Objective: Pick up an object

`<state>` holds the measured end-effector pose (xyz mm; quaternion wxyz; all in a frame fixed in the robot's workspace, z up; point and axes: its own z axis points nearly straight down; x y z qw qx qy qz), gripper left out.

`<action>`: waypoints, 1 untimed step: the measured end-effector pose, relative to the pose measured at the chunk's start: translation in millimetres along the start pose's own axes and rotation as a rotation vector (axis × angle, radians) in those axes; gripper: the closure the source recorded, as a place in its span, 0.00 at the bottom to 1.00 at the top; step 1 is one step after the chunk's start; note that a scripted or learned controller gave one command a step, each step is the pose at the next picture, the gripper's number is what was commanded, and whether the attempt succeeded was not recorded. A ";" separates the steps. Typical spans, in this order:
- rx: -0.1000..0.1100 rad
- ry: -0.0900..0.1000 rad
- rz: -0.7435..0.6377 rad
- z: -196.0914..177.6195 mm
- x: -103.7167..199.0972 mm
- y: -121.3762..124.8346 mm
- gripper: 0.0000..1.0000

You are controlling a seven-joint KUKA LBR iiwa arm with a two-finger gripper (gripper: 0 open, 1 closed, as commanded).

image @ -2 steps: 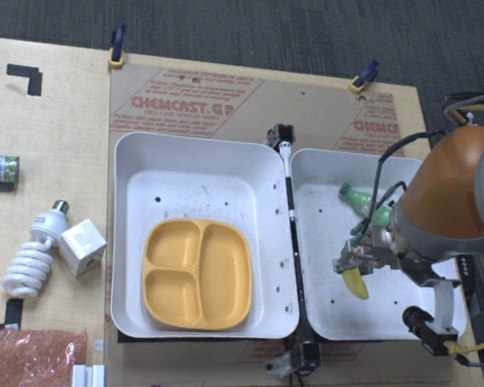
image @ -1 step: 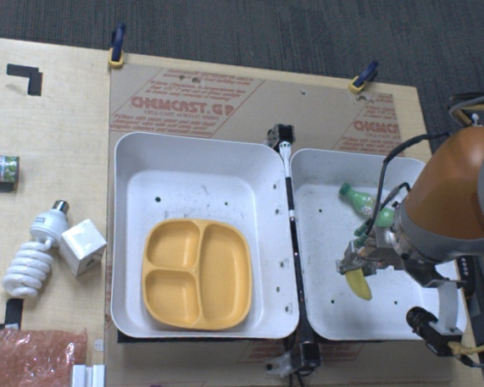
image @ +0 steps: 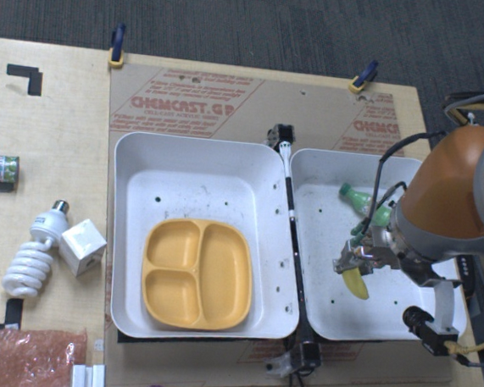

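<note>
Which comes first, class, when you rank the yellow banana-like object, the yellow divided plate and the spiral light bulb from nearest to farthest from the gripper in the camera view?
1. Yellow banana-like object: right bin, just below the gripper.
2. Yellow divided plate: left bin, next over.
3. Spiral light bulb: on the bench, far left.

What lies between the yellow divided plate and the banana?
In the camera view: bare floor of the left bin, the two bins' adjoining rims, then bare right bin floor between plate and banana.
</note>
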<state>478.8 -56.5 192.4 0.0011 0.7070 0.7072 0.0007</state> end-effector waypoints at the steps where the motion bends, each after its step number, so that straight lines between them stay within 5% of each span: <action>1: 0.001 0.000 0.001 0.2 -8.4 -0.8 1.00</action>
